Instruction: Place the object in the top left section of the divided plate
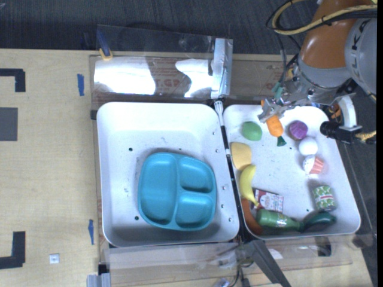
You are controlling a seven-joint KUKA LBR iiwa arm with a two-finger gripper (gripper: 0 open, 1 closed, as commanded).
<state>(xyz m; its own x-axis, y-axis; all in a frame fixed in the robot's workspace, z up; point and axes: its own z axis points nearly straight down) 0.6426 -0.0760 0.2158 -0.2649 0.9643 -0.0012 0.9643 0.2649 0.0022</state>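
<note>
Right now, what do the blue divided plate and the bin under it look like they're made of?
The divided plate looks like molded plastic with a smooth satin finish: uniform teal color, rounded ridges, soft highlights. The left bin looks like thin white plastic, possibly coated metal: matte, with rounded corners and small dark dots that may be holes.

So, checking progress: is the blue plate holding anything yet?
Empty. All sections of the blue plate show bare blue; the toys lie in the right bin.

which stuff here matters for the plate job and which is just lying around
For the job: divided plate in the left bin; gripper; orange carrot toy just below it.

Lying about, right bin: green lime, purple onion, banana, green bottle, white egg.
</note>
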